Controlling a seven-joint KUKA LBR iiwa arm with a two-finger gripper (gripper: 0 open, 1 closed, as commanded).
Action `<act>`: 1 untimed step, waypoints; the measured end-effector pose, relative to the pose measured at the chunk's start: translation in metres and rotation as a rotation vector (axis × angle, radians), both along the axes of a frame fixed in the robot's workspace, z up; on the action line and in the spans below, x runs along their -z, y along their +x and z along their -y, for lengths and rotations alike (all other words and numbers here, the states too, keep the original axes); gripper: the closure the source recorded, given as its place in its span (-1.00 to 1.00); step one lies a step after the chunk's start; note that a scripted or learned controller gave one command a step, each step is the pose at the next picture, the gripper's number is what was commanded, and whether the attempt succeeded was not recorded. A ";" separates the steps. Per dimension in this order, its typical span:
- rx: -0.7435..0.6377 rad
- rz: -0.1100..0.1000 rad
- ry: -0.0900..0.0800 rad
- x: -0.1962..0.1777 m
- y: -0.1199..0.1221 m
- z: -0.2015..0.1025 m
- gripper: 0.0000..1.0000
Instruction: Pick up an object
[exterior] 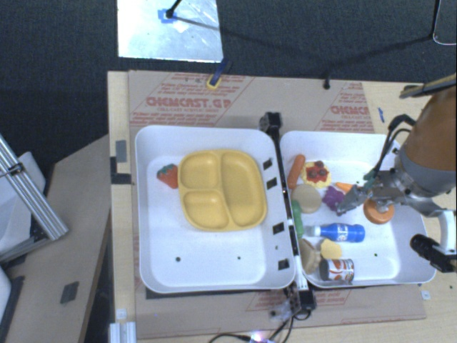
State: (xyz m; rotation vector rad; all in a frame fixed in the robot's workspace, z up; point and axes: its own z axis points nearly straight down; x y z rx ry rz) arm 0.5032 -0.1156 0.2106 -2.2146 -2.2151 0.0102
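Bins (153, 213) x2, yellow tray (220, 190) x1

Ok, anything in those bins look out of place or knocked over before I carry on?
Mostly a jumble. In the right bin the blue bottle lies on its side, and the can is tipped near the front wall. A strawberry sits in the left bin beside the yellow tray, not in it. No spill or damage visible.

My arm (432, 145) ran off the right edge; my gripper (348, 204) partly covered the purple toy (333, 196), finger state unreadable.
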 end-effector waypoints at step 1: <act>-0.003 0.013 -0.002 -0.006 0.003 0.000 -1.00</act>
